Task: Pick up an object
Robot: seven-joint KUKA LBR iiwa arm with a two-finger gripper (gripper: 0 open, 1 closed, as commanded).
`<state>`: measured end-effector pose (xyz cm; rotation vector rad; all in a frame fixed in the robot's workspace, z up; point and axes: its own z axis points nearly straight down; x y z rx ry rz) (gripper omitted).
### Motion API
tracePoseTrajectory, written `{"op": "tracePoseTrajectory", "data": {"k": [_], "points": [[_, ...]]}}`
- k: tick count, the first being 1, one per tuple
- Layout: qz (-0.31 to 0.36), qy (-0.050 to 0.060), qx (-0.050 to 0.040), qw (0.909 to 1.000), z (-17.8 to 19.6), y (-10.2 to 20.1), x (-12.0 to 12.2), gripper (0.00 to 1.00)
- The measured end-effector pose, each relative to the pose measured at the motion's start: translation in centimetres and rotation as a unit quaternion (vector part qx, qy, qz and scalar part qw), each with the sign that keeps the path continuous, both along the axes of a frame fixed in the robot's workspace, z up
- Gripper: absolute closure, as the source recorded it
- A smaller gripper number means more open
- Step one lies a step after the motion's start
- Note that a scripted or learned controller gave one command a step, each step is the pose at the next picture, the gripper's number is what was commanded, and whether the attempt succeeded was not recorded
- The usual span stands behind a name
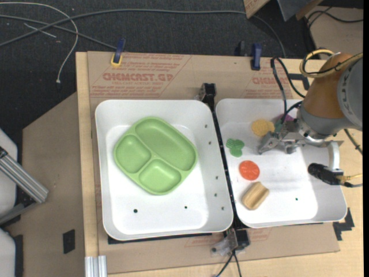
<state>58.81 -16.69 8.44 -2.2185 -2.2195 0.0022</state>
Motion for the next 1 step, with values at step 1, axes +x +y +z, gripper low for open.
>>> {"op": "tracePoseTrajectory", "data": {"k": [1], "points": [[0.000,-0.002,0.0000,1.0000,1.22,-0.01,0.11,1.00]]}}
